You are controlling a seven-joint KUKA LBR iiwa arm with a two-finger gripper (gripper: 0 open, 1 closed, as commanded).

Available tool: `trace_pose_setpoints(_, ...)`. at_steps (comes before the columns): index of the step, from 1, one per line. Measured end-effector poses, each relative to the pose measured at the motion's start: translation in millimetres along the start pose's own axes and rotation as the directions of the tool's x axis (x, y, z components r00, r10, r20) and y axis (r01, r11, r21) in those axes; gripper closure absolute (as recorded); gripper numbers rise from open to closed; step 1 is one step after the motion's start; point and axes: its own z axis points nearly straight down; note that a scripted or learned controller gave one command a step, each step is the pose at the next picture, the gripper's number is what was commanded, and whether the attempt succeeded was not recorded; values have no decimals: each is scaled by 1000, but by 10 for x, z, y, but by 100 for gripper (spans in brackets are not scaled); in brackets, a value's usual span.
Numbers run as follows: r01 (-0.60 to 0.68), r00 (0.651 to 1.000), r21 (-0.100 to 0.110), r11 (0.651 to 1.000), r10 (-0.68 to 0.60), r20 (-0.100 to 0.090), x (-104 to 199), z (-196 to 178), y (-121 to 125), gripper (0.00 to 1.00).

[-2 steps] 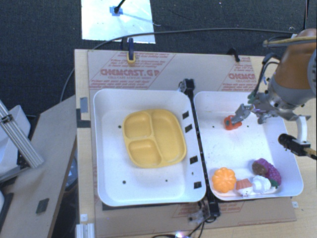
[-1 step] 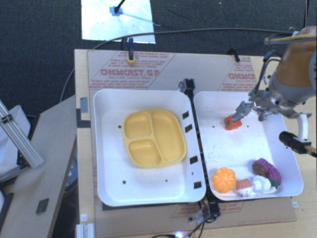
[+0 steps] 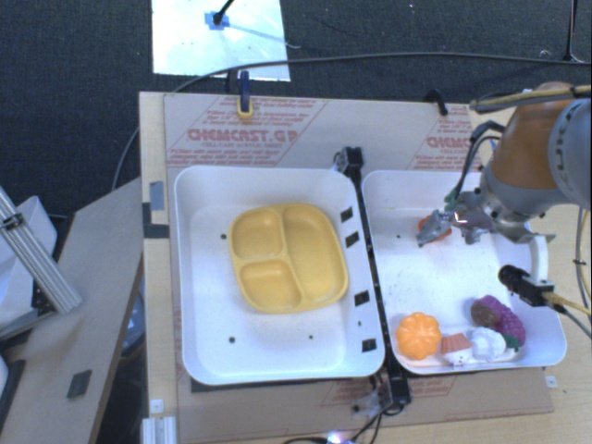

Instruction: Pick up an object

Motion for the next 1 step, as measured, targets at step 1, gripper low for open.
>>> trace_pose_setpoints(1,-1,1000,-1,1000,1,0,6,519,2,0)
